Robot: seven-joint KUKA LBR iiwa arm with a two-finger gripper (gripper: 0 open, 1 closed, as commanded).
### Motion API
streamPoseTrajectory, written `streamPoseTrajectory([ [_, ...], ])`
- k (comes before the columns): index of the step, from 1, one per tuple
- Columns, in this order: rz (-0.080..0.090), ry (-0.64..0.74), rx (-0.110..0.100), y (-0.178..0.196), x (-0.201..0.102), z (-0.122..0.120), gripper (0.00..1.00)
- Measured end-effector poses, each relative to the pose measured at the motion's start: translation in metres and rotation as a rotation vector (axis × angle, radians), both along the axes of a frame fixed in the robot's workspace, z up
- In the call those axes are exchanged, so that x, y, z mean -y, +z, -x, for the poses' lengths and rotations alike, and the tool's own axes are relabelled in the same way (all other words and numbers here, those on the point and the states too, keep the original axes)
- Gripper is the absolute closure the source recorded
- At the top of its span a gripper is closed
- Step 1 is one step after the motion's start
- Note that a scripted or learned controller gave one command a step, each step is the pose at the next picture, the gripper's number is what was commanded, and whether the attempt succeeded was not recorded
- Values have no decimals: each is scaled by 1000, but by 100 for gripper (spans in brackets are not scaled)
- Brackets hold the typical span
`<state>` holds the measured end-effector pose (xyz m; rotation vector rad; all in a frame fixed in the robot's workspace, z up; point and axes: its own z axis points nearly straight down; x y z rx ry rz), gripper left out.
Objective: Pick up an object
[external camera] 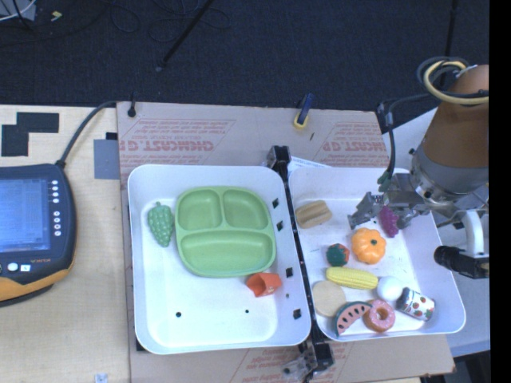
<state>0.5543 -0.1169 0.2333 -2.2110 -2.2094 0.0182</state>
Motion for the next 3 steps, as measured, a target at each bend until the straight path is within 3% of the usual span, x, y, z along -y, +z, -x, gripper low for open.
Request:
streamPoseTrajectory([
  [1,1,2,10,6,0,-2,0],
  [3,1,1,10,-119,-9,-11,0],
])
